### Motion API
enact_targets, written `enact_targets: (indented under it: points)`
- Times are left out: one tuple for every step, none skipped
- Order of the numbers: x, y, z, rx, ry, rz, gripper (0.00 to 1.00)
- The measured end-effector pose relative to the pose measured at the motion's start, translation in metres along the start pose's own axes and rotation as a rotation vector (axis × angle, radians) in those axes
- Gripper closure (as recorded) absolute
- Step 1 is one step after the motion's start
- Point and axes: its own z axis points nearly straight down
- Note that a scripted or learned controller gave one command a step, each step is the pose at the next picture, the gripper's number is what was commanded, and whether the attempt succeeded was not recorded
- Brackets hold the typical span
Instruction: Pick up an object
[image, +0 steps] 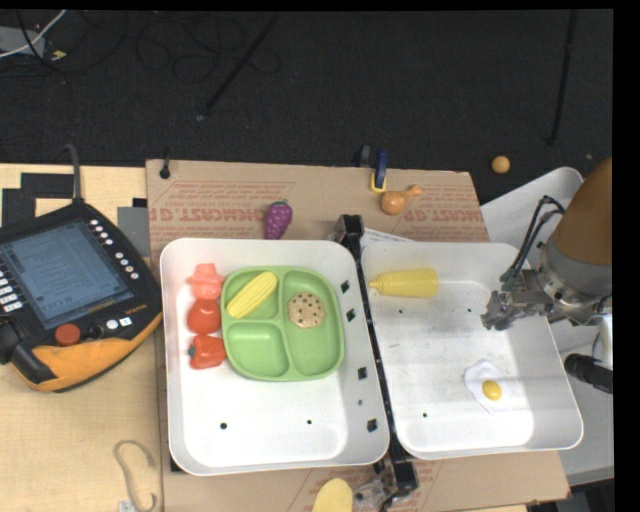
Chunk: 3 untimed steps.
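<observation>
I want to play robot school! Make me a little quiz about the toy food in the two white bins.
1. True or false: the cookie lies in the green divided plate.
2. Which bin holds the yellow mustard bottle: A) the left bin, B) the right bin?
3. Fill in: the fried egg lies in the right bin, below the ____.

Key
1. True; it lies in the plate's upper right compartment, beside the corn.
2. B
3. tool, which hovers near the bin's right side.
</observation>
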Motion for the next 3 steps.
enact_targets:
  points:
    - [-0.004, 0.011, -0.055, -0.001, -0.001, -0.002, 1.00]
    - [-0.006, 0.010, -0.067, 0.003, 0.001, -0.001, 1.00]
    - [0.043, 0.014, -0.077, 0.004, 0.003, -0.005, 1.00]
